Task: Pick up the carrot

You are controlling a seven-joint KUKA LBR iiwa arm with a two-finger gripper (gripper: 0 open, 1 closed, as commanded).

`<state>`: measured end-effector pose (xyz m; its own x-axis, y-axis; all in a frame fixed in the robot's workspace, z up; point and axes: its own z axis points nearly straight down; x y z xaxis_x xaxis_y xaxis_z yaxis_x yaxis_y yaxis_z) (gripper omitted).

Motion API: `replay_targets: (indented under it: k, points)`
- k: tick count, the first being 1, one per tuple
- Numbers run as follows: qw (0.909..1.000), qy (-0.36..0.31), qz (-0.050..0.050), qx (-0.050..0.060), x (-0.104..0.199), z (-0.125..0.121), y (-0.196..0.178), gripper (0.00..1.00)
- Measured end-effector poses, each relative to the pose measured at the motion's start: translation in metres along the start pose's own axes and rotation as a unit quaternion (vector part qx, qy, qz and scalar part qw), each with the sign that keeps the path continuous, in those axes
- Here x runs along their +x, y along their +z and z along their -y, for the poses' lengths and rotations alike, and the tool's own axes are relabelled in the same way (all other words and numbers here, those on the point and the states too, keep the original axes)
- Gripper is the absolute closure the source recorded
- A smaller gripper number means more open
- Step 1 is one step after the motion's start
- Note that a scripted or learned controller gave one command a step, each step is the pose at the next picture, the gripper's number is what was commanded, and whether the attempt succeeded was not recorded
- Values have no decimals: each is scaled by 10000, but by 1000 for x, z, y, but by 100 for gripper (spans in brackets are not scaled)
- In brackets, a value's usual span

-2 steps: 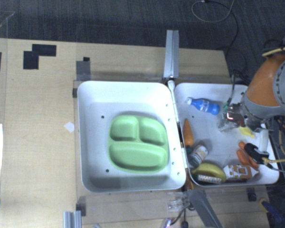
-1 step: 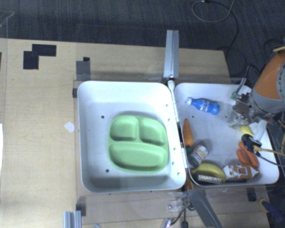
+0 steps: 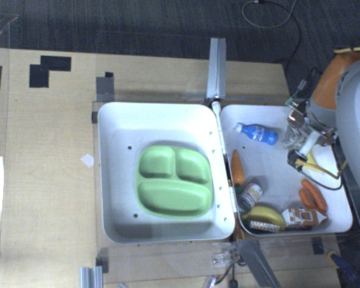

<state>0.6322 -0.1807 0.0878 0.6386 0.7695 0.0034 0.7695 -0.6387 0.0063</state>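
Observation:
The carrot [image 3: 237,168] is a slim orange piece lying lengthwise against the left wall of the right bin [image 3: 270,161]. My gripper [image 3: 297,144] hangs over the right side of that bin, well to the right of the carrot and apart from it. Nothing shows in its grasp. The grey arm with its orange band [image 3: 326,89] comes in from the right edge.
The right bin also holds a blue bottle [image 3: 257,133], a small can [image 3: 251,195], a banana [image 3: 263,216], a hot dog [image 3: 312,196], a carton [image 3: 300,218] and a yellow item [image 3: 315,164] below the gripper. A green divided plate [image 3: 174,180] sits in the left bin [image 3: 117,137].

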Motion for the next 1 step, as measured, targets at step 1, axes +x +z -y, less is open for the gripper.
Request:
replay_targets:
  k: [1]
  points:
    - [9761, 2174, -6, 9, -12, 3, 0, 100]
